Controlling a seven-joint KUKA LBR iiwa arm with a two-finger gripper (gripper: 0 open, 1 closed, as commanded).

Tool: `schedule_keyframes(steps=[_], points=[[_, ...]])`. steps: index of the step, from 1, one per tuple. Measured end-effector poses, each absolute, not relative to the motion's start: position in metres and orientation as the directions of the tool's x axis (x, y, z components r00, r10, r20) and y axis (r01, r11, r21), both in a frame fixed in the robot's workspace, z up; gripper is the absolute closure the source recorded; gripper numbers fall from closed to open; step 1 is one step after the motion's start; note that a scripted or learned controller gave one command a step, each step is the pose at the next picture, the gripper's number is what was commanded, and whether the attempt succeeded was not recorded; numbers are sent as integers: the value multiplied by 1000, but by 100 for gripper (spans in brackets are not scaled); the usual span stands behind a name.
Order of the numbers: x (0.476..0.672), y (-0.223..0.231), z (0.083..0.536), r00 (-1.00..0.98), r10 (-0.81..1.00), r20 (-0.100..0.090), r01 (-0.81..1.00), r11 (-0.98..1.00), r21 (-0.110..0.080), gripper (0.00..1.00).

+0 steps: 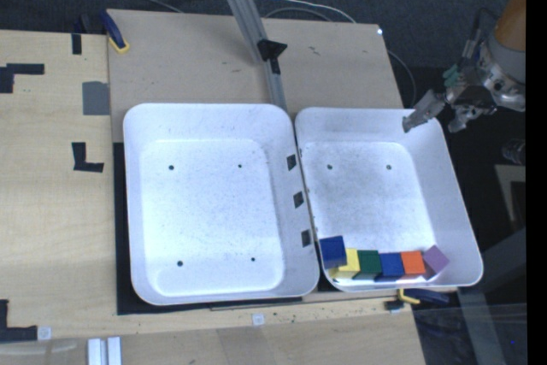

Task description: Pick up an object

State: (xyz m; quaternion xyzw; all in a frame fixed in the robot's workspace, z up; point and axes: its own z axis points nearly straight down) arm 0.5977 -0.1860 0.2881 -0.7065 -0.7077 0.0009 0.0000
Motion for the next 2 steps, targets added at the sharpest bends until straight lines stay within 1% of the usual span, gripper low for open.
schedule_keyframes(steps=[1,2], points=[[576,-195,304,0,1000,0,1000,0,0,0],[523,-180,208,0,1000,3,1000,0,-11,0]])
